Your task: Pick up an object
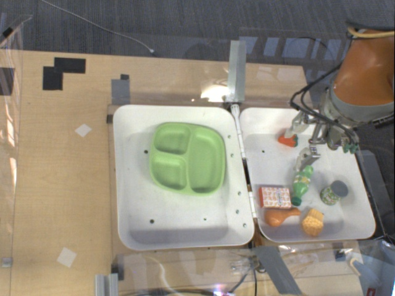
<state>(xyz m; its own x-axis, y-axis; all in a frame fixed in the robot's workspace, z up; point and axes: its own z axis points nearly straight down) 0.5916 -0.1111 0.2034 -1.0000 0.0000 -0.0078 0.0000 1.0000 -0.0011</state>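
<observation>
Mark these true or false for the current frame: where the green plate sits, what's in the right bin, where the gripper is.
1. The green three-compartment plastic plate lies in the left white bin. True.
2. The plate's compartments hold toy food. False: all three are bare.
3. The green toy bottle lies in the right white bin. True.
4. The two-finger gripper hangs over the left bin. False: it is above the right bin, between the small red-orange piece and the bottle.
5. The yellow corn-like toy lies near the right bin's front edge, beside the orange drumstick-shaped toy. True.
6. The round grey-green can stands on the plate. False: it is in the right bin.
</observation>
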